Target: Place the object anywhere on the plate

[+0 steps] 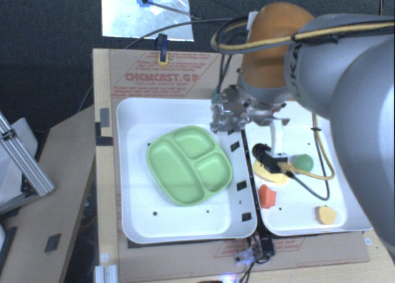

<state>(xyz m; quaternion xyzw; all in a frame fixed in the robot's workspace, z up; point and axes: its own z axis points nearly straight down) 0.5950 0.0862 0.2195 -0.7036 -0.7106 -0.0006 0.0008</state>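
The claw [229,118] hangs over the upper part of the strip where the two white bins meet, just past the upper right corner of the green plate [189,164]; its metal parts blur into a grey cluster, and I cannot tell how it is set or whether anything sits in it. The plate, split into three compartments, lies tilted in the left bin [133,171] with nothing on it. Right of the plate, across the divider, the right bin [296,220] holds several small objects: an orange piece [267,196] closest to the plate, a yellow flat piece [273,174] partly covered by a black part and cable, a green ball [302,163] beyond it, and a yellow lump [326,215] farthest off. The arm [345,78] covers the right bin's upper and right parts.
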